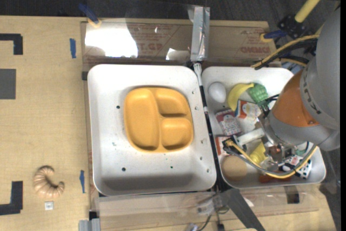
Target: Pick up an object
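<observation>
Objects for picking, among them a white egg-shaped piece [217, 91] and a yellow curved banana-like toy [238, 94], lie jumbled in the right white bin [319, 173]. The gripper [265, 154] is low among them; whether it grips, I cannot tell. Likely the grasp step; next, a clean lift.

Bright, even overhead light, white glare on the clear panel [111, 40] behind the bins, slightly soft focus

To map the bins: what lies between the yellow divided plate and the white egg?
In the camera view, the bins' adjoining walls separate yellow plate from egg.
</observation>
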You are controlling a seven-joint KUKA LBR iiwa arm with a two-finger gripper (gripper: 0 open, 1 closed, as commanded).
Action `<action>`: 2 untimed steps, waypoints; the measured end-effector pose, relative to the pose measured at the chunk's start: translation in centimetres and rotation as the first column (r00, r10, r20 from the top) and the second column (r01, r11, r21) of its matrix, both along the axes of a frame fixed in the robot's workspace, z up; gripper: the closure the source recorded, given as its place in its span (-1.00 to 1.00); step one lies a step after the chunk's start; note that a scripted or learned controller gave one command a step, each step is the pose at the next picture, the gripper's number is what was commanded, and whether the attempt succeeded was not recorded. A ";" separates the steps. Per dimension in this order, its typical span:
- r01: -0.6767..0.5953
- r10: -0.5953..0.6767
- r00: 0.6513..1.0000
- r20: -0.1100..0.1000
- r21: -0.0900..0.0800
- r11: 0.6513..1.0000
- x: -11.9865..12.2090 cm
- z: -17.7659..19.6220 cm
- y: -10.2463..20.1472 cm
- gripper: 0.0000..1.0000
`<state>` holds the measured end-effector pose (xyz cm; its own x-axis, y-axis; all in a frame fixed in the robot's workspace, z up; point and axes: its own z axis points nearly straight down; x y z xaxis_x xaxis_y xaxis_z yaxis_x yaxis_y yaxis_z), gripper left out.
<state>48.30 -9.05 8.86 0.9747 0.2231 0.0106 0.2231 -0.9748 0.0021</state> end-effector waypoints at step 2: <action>0.017 -0.017 1.000 -0.010 0.005 1.000 -0.3 9.7 8.6 1.00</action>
